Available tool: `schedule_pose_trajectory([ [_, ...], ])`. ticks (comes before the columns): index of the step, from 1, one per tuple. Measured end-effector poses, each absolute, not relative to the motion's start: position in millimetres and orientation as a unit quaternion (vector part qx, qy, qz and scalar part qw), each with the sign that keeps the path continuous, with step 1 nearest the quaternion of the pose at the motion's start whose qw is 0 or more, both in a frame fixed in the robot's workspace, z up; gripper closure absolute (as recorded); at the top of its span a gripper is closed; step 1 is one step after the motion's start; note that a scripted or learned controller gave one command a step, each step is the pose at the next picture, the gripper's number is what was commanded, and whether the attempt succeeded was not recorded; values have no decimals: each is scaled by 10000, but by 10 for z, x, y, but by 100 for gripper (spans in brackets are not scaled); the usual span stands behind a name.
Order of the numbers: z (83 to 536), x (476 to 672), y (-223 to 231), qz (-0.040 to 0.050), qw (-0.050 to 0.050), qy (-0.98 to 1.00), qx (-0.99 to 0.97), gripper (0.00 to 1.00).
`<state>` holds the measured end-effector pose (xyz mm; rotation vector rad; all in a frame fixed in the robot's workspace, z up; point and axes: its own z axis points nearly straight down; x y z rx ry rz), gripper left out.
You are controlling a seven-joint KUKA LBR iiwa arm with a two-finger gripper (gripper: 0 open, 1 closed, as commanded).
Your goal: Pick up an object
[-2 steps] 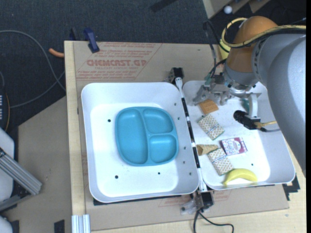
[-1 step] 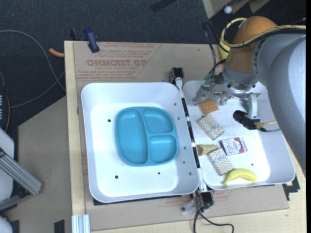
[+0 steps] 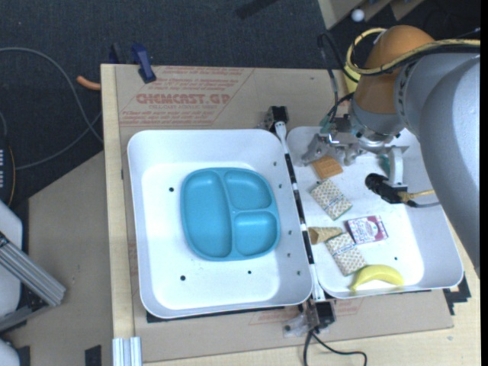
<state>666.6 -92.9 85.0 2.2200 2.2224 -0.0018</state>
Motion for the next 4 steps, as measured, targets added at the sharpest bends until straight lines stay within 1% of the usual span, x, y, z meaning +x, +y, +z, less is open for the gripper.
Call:
schedule_pose_trajectory([
  [1, 970, 6682, -926, 11, 29, 7079, 7063, 100],
  [2, 967, 6681, -926, 7, 27, 7079, 7063, 0],
  [3, 842, 5995, -1180, -8, -6, 7068, 7074, 0],
  [4, 845, 5796, -1127, -3, -11, 7066, 7076, 0],
])
